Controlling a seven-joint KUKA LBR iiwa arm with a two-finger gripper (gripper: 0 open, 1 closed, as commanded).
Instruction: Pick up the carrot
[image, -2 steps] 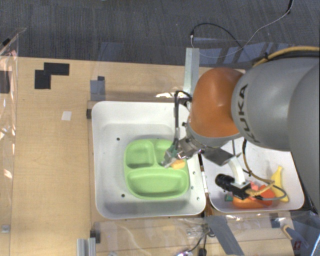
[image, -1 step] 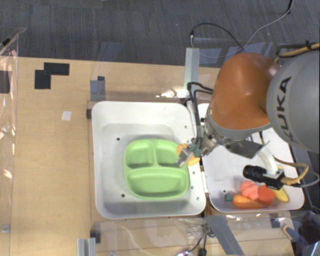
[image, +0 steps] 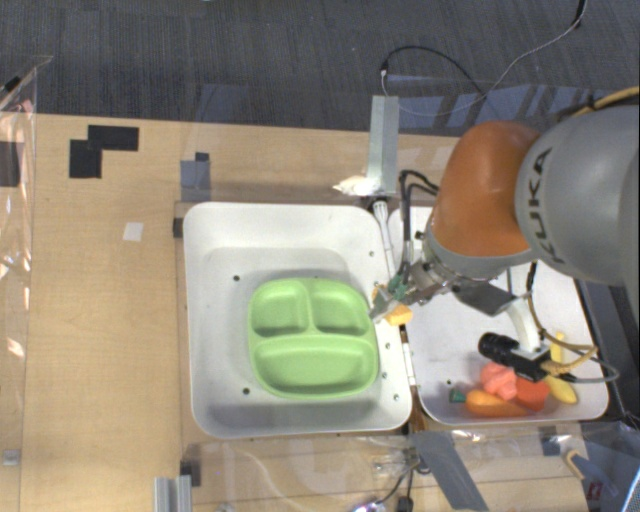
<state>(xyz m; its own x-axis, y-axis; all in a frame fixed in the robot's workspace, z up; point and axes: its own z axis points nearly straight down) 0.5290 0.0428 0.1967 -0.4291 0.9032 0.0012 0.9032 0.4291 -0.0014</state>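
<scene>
A grey arm with a glossy orange band reaches over the wooden desk, its bulk hanging above the right of two shallow white bins. Its claw sits low at the seam between the bins, by a small yellow piece; whether it is open or closed cannot be told, and nothing is seen gripped in it. The left bin, smooth matte plastic with rounded corners, carries a lime-green divided tray of three soft-edged compartments. The carrot, a small tapered orange toy, lies at the near edge of the right bin, well apart from the claw and touching a pink lump and a red-orange piece. The risk: crowding may make the claw close on a neighbour, or slip off the carrot's slick, rounded skin against the bin wall.
</scene>
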